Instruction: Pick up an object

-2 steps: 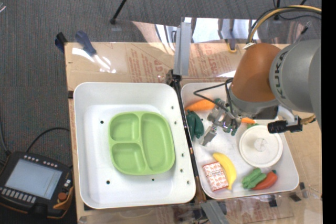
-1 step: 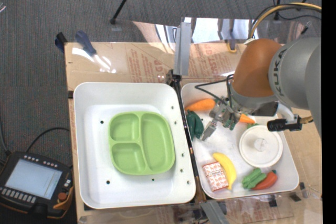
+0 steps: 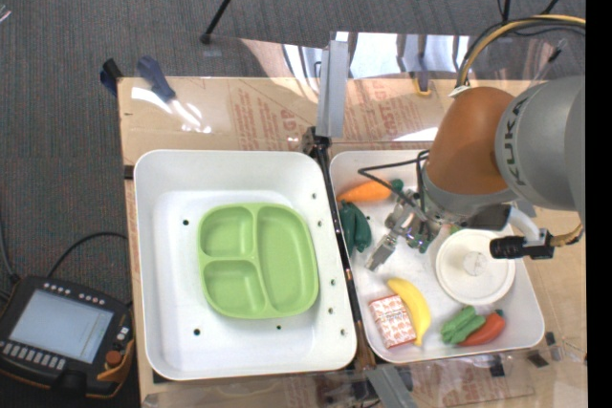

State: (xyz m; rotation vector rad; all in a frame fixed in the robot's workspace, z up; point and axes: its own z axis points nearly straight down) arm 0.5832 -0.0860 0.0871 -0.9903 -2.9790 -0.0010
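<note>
The right bin (image 3: 532, 299) holds several toy foods. An orange carrot (image 3: 365, 192) lies at its upper left, with a dark green vegetable (image 3: 357, 226) just below it. A yellow banana (image 3: 412, 308) and a red-and-white box (image 3: 389, 320) lie near the front. A green and red pepper piece (image 3: 473, 326) sits at the front right, beside a white round lid or bowl (image 3: 474, 266). My gripper (image 3: 395, 239) hangs low over the bin's middle, between the green vegetable and the white bowl, above the banana. Nothing shows between its fingers.
The left bin (image 3: 163, 205) holds a light green divided plate (image 3: 258, 260). A metal post (image 3: 330, 96) rises between the bins at the back. A teach pendant (image 3: 62, 334) lies on the floor at the lower left. The arm's orange band (image 3: 473, 143) overhangs the right bin.
</note>
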